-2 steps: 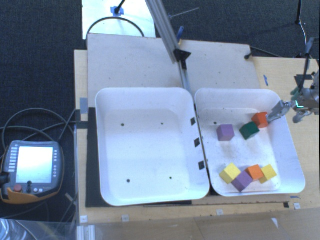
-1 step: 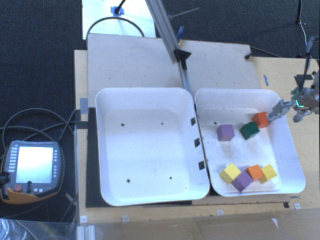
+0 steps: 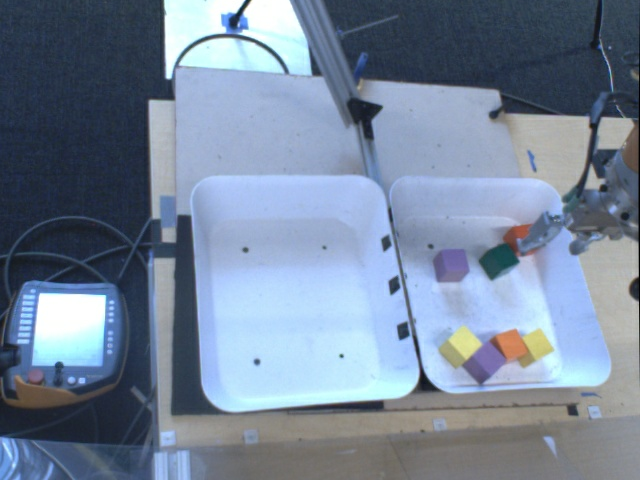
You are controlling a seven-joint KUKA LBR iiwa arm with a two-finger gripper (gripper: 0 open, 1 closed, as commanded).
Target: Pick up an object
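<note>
The right bin (image 3: 575, 298) holds several small cubes. A purple cube (image 3: 451, 265) and a green cube (image 3: 499, 261) lie near its middle. An orange-red cube (image 3: 516, 234) sits just behind the green one, partly covered by my gripper (image 3: 556, 230). The gripper reaches in over the bin's right rim and hangs right beside that orange-red cube. Along the front of the bin lie a yellow cube (image 3: 461, 346), a second purple cube (image 3: 484, 362), an orange cube (image 3: 510, 344) and a smaller yellow cube (image 3: 537, 345), packed close together.
The left bin (image 3: 290, 288) stands next to the right one, sharing a raised middle rim. A slanted metal pole (image 3: 325, 38) crosses the back of the bench. A teach pendant (image 3: 62, 343) with cables lies on the floor at the left.
</note>
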